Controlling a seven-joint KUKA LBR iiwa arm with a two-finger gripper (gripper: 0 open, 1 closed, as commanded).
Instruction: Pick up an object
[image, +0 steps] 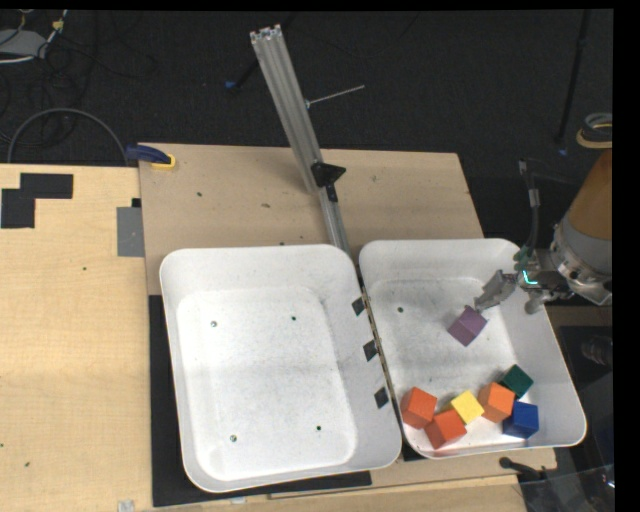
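On the light wooden bench (400, 200) sit two shallow white plastic bins side by side, the left bin (190, 290) and the right bin (440, 255). The grey arm with its orange band (600, 200) comes in from three o'clock, and its two-finger gripper (497, 290) hangs over the right bin's upper right part. How far the claw is spread cannot be made out here, and no object shows between its tips. A small purple cube (466, 326) lies tilted on the bin floor just beside the gripper, at about seven o'clock from it. Toward five o'clock in the same bin, a cluster rests near the lower rim: three orange blocks (420, 406), a yellow cube (467, 407), a green block (517, 380) and a blue cube (521, 418).
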